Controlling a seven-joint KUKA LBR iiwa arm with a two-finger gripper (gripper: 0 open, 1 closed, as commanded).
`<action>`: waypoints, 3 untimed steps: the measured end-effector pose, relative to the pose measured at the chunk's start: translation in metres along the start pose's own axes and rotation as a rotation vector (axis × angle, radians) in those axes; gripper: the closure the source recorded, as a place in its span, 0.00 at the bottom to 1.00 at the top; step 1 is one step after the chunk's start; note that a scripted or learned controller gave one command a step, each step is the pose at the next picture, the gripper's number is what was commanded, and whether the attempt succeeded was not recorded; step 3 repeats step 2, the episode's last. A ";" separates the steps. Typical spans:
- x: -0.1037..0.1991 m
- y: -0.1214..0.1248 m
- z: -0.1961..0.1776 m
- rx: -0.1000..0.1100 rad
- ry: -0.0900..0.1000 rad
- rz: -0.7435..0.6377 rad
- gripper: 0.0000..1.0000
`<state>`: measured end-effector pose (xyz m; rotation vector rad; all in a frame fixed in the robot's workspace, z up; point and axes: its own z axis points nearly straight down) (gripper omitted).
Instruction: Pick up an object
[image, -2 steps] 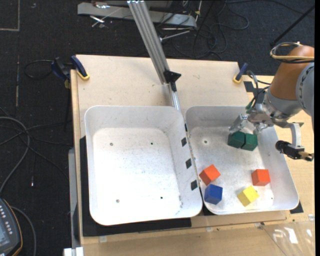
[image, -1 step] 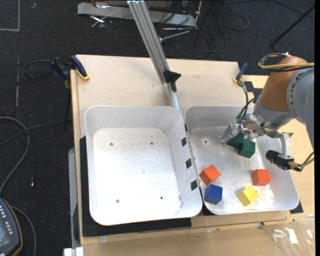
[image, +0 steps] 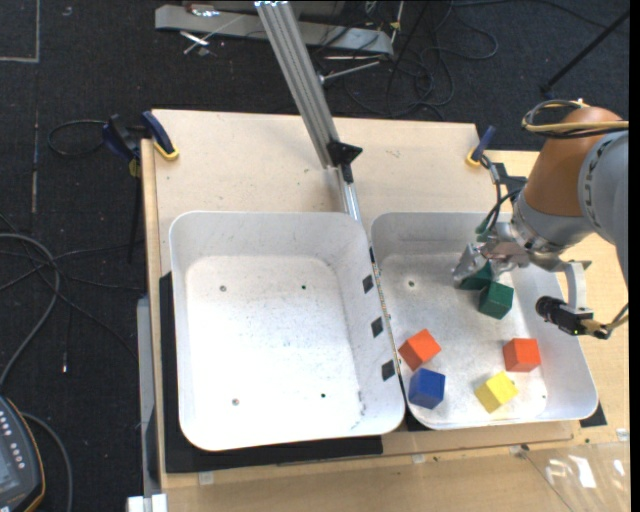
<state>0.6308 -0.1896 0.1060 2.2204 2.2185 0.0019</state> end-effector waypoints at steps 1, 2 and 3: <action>0.122 0.019 -0.093 -0.005 0.003 -0.011 1.00; 0.215 0.047 -0.089 0.000 0.004 -0.011 1.00; 0.215 0.047 -0.089 0.000 0.004 -0.011 1.00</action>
